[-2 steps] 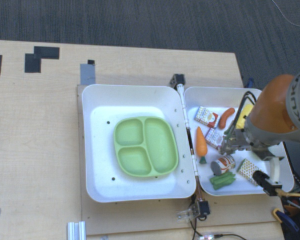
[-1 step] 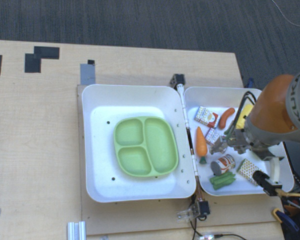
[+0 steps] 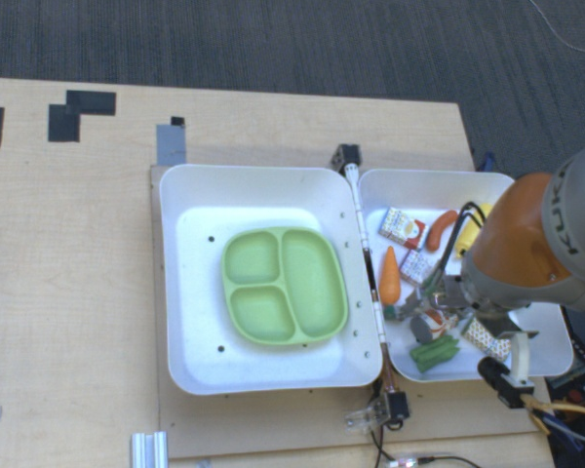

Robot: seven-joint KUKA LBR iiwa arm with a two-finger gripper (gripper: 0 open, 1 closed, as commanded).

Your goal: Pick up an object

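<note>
pincer low in right bin, near its front-left corner; spread or pressed together: cannot tell | nearest thing: green piece just frontward of it, long axis roughly left-right | carrot to its left, lying front-to-back by the bin's left wall

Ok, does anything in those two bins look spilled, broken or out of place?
Nothing stands out. The green divided plate lies flat in the left bin. The toy carrot, small carton and green piece lie loosely jumbled inside the right bin.
</note>
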